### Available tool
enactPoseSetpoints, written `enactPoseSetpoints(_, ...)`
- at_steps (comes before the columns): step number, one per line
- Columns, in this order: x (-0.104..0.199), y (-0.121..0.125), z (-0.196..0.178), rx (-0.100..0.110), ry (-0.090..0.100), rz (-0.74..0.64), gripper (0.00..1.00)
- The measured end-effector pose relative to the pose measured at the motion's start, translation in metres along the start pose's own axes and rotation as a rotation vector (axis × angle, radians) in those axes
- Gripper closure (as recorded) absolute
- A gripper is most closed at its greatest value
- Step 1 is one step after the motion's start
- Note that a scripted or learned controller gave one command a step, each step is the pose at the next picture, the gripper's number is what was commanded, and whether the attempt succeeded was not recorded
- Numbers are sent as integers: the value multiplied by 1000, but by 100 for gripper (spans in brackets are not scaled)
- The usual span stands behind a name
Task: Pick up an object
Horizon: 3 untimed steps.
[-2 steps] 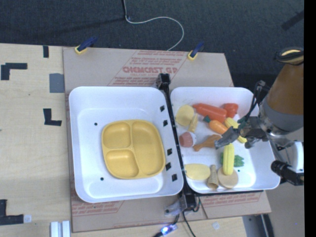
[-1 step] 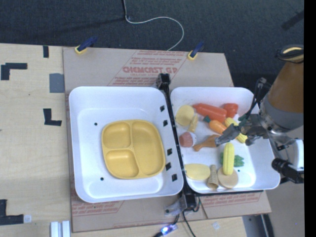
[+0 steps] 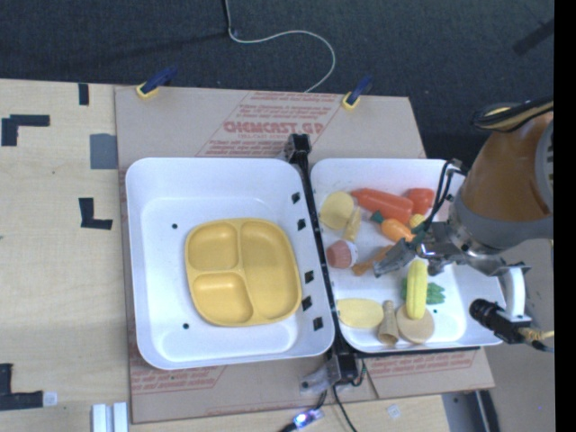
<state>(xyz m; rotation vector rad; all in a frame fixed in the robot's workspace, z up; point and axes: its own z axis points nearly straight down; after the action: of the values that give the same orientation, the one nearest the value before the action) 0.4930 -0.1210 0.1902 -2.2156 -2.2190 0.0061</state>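
Note:
The right bin (image 3: 450, 171) holds several toy foods: a yellow lemon (image 3: 337, 210), a long orange carrot (image 3: 382, 200), a red piece (image 3: 419, 196), a small orange piece (image 3: 397, 230), a pinkish round piece (image 3: 339, 255), a corn cob (image 3: 416, 286), a flat yellow piece (image 3: 360, 313) and tan mushroom-like pieces (image 3: 402, 328). My gripper (image 3: 385, 262) reaches in from the right, low over the bin's middle. It sits between the small orange piece and the corn cob, beside a thin brown stick (image 3: 364, 265). Nothing is visibly held.
The left bin (image 3: 148, 196) carries a yellow divided plate (image 3: 241, 271). A black divider (image 3: 310, 232) runs between the two bins. The arm's grey and orange body (image 3: 508, 196) covers the right bin's right side. Cardboard (image 3: 261, 129) lies under both bins.

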Motion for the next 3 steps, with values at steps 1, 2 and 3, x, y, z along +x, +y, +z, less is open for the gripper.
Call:
enactPoseSetpoints(1, -5, -8, 49, 1, 0, 2, 0)
enactPoseSetpoints(2, -4, -9, 103, 1, 1, 1, 0)
enactPoseSetpoints(3, -4, -9, 90, -1, 1, 1, 100)
